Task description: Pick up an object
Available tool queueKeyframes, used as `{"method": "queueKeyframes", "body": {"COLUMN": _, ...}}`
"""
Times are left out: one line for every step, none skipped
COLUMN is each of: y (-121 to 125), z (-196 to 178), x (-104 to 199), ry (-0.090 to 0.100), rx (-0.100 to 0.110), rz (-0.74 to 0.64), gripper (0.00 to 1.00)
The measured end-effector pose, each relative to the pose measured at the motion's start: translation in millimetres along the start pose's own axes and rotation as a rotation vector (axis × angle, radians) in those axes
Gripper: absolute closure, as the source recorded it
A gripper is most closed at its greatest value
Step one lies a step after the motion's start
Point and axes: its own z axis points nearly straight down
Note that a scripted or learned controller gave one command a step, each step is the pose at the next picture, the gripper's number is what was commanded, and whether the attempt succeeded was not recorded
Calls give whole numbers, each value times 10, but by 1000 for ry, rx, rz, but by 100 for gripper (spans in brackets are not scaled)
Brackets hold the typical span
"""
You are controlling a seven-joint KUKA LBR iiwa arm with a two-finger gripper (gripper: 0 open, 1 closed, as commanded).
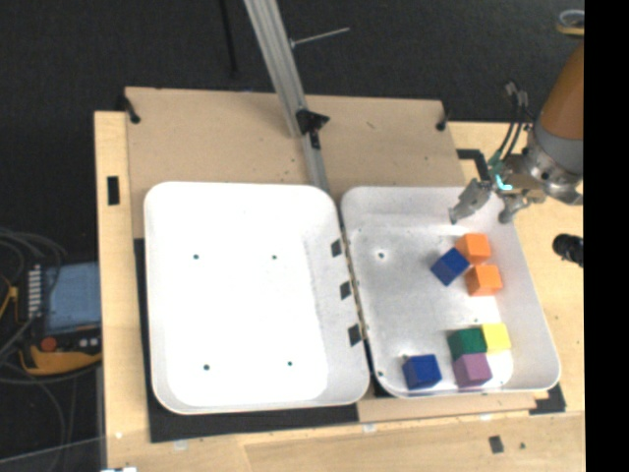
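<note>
End effector point(488, 202): fingers spread apart, nothing between them, poised over the right bin's point(393, 293) far right corner.
Nearest objects: two orange cubes point(477, 247) and point(484, 279), with a blue cube point(449, 266) beside them.
Near edge: blue cube point(422, 371), green point(467, 342), yellow point(496, 337), purple point(473, 369).

The arm point(568, 96) shows an orange band, rounded, with a grey wrist section below it. Thin dark cables loop along the side just above the gripper point(489, 205), whose two fingers are slim, pale grey metal
</note>
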Motion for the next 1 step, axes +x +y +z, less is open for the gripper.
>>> {"method": "queueKeyframes", "body": {"y": 6, "z": -29, "x": -9, "ry": -4, "rx": -3, "rz": -3, "gripper": 0}}
